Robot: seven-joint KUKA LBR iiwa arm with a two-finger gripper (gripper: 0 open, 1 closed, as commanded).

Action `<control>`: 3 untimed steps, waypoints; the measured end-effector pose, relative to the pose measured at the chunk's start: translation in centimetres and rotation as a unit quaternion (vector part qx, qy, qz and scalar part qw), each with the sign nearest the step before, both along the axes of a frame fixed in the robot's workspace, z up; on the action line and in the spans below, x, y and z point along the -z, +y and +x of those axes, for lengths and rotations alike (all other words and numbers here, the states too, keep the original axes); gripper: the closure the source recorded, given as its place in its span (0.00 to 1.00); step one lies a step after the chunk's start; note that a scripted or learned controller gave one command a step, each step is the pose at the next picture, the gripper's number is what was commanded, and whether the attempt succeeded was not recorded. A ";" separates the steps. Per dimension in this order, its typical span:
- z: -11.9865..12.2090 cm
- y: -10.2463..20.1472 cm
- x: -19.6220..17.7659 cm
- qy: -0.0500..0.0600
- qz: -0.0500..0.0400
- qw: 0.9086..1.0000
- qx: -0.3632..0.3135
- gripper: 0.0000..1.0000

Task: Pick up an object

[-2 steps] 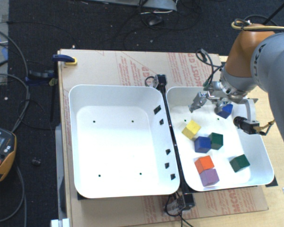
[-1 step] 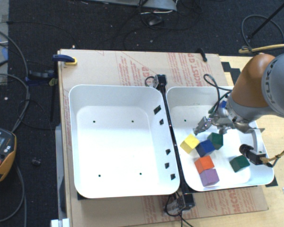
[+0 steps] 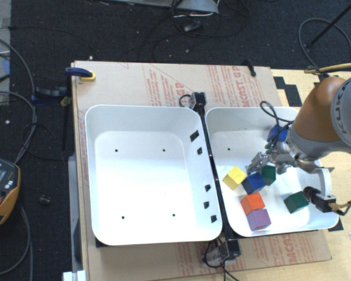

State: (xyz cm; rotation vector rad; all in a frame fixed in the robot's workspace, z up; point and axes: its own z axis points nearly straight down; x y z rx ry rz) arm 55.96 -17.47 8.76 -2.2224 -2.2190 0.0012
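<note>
The right bin [image 3: 237, 134] holds several small blocks: a yellow block [image 3: 234, 177], a blue block [image 3: 254, 183], an orange block [image 3: 253, 202], a purple block [image 3: 258, 219] and a green block [image 3: 295, 202]. My gripper [image 3: 264, 167] reaches in from the right and hangs low over the cluster, right above the blue block. A dark green block [image 3: 269, 174] sits at the fingertips, but I cannot tell whether it is between them or just beside them.
The left bin [image 3: 105, 127] lies beside the right one, with a black divider strip [image 3: 207, 157] between them. Both rest on a cardboard sheet [image 3: 164, 81]. A blue-and-yellow clamp [image 3: 80, 73] sits at the sheet's far left corner. Cables lie on the dark floor around.
</note>
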 end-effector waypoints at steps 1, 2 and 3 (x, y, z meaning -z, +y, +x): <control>4.8 1.4 -0.1 -0.001 0.000 1.000 -0.002 0.00; -2.0 -3.3 -0.1 0.000 -0.001 1.000 0.001 0.00; -1.9 -3.1 -1.1 -0.001 0.000 1.000 -0.001 1.00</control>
